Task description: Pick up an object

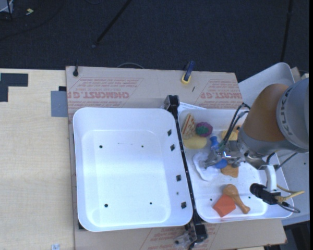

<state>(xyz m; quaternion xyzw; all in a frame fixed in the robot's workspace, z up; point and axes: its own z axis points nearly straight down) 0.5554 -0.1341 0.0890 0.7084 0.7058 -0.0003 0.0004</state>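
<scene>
I am working over the right bin [261, 208], with my gripper [215, 160] lowered into the middle of its clutter, and I am judging this to be the reach-and-close step of the pick, not yet the lift. My fingers are pointing toward nine o'clock, and the picture is too small and too crowded at that spot to show their gap, so I cannot tell how far apart they are standing or whether anything is lying between them (I am claiming no hold on that evidence). The candidate objects are all sitting in the right bin: a blue piece [214, 141] touching or just beside my fingertips at twelve o'clock of them, a yellow object [194, 142] near at ten o'clock, a purple and green ball [203, 128] further along toward eleven o'clock, a small orange piece [230, 170] just beside me at four o'clock, a tan wooden piece [236, 197] at five o'clock, and a red block [224, 207] beyond it near the bin's front wall. The left bin [83, 139] is lying well apart at nine o'clock. In my judgement the next move is calling for a firm close on the blue piece, then a straight rise, slow enough to confirm that something is coming up with me.
</scene>
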